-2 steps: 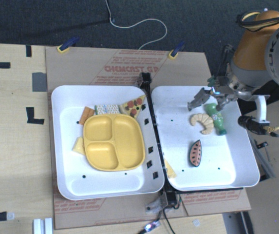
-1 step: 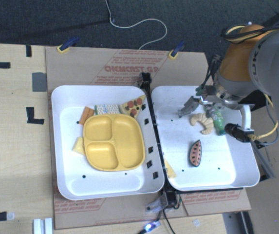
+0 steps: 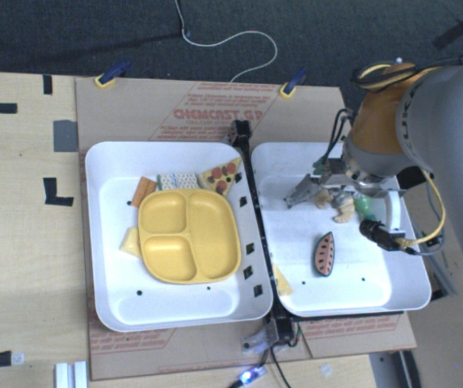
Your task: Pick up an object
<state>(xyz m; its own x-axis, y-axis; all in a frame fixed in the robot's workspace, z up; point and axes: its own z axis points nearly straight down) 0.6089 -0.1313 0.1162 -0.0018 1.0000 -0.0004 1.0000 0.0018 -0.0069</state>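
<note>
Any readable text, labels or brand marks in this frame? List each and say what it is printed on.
"CHEMCAST GP": red print, seen upside down on the brown cardboard sheet under the bins; reading uncertain.
Smaller red lines around it: too blurred to read.
Red print on the cardboard's front edge: too blurred to read.
Black marks on the bench: shapes, not letters.

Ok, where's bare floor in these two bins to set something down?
Left bin: a free strip along the near wall, below the yellow divided plate; the far side is crowded with small items tucked behind the plate. Right bin: open floor between the divider and the watermelon slice, plus the near right corner. Its far right is crowded by the gripper and small objects.
</note>
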